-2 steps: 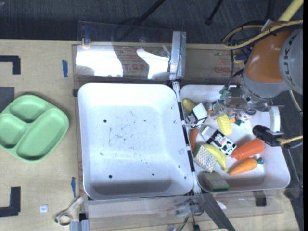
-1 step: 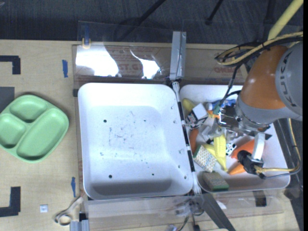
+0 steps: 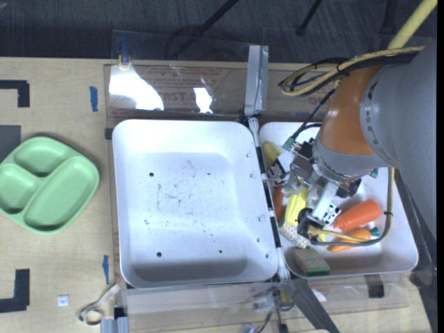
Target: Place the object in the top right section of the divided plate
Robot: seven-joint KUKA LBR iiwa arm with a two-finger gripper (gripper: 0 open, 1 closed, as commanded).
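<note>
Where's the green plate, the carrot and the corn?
Green plate (image 3: 69, 186): camera view, on its big section.
Carrot (image 3: 357, 214): camera view, mid-body.
Corn (image 3: 294, 207): camera view, on its yellow kernels.

white bins (image 3: 184, 141): 2 | green divided plate (image 3: 46, 184): 1, with 3 sections | arm (image 3: 388, 109): 1 | orange carrot (image 3: 357, 214): 1 | yellow corn cob (image 3: 294, 207): 1 | other items in right bin: count unclear

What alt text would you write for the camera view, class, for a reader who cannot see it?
A grey and orange arm reaches from the right into the right bin, its hand low among a carrot, corn and other toy foods. The left bin sits beside it, and a green divided plate lies on the bench at far left.
</note>
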